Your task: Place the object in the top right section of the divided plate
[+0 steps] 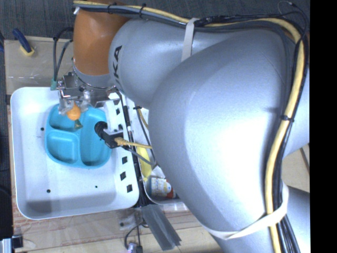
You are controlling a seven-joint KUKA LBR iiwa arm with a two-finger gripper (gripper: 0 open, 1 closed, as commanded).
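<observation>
My claw [73, 100] hangs low over the blue divided plate [63, 146], which lies in the left white bin [31, 194] toward the bin's far edge. A small orange object [74, 112] sits right at the claw's tip, over the plate's far compartments. Cannot tell whether it is gripped or resting there, nor how wide the claw stands. Judging by the low hover, this is the placing step. The right bin [158, 202], mostly under my arm, holds a bottle [160, 186].
</observation>
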